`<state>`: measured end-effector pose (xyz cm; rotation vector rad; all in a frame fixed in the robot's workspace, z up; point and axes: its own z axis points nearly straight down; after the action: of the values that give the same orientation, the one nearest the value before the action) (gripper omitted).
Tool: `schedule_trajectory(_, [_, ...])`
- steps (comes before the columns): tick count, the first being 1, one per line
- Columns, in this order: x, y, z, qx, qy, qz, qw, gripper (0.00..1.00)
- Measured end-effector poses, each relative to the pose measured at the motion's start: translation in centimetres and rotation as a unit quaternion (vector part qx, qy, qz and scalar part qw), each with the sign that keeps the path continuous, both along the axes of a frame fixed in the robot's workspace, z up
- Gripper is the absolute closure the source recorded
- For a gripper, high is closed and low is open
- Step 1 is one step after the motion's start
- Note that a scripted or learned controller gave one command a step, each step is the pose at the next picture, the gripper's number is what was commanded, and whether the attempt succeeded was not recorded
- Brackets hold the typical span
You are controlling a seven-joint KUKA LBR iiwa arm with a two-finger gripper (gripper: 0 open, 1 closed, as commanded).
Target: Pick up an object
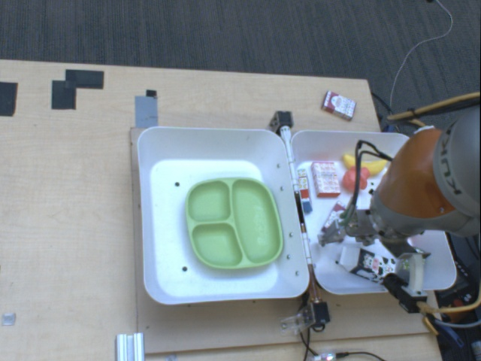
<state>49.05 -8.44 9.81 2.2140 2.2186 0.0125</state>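
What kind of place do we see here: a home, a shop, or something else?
Probably a robotics lab. A grey robot arm with an orange band reaches over two shallow white plastic bins on a pale wooden bench, with loose cables over grey carpet.

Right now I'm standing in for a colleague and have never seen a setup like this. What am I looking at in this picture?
You are looking down at a slant from one fixed camera above a wooden bench. Two shallow white bins sit side by side on it. The left bin holds a green divided plate with three compartments. The right bin holds small items: a red and white packet, something yellow, something red-orange and a few more I cannot identify. The big grey and orange shape is the robot arm, reaching in from the right over the right bin. Its gripper is low among the items, but the picture does not show it holding anything. A small red box lies on the bench beyond the bins.
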Motion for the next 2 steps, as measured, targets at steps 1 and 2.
schedule_trajectory(1, [0.14, 0.08, 1.05, 0.0004, -0.002, 0.001, 1.0000, 1.00])
schedule_trajectory(2, [0.14, 0.08, 1.05, 0.0005, -0.001, 0.001, 1.0000, 0.00])
